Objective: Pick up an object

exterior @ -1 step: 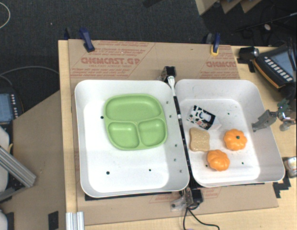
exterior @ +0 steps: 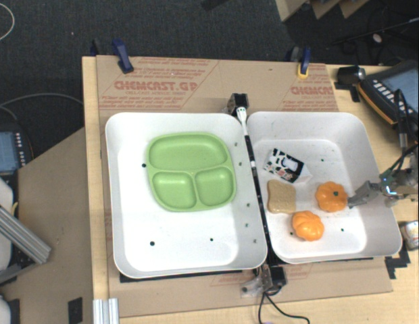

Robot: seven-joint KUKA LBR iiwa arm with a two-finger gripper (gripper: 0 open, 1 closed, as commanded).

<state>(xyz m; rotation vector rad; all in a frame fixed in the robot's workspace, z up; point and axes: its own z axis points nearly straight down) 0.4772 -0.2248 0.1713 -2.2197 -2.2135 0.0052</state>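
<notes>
The right bin (exterior: 344, 130) holds several objects. An orange pumpkin-like toy (exterior: 331, 197) lies towards its right side, and a second orange one (exterior: 307, 225) lies just below it. A tan toast-shaped piece (exterior: 282, 196) rests left of them. A black-and-white patterned item (exterior: 285, 165) lies further back. My gripper (exterior: 369, 192) reaches in low over the right bin's right rim, just right of the upper orange toy and close to it. Most of the arm is outside the picture. Nothing is seen held in the gripper.
The left bin (exterior: 128, 235) carries a green three-compartment plate (exterior: 190, 171). A black divider strip (exterior: 251, 167) runs between the bins. Cables and dark equipment (exterior: 392, 96) crowd the bench's right edge. Clamps (exterior: 121, 56) sit on the back edge.
</notes>
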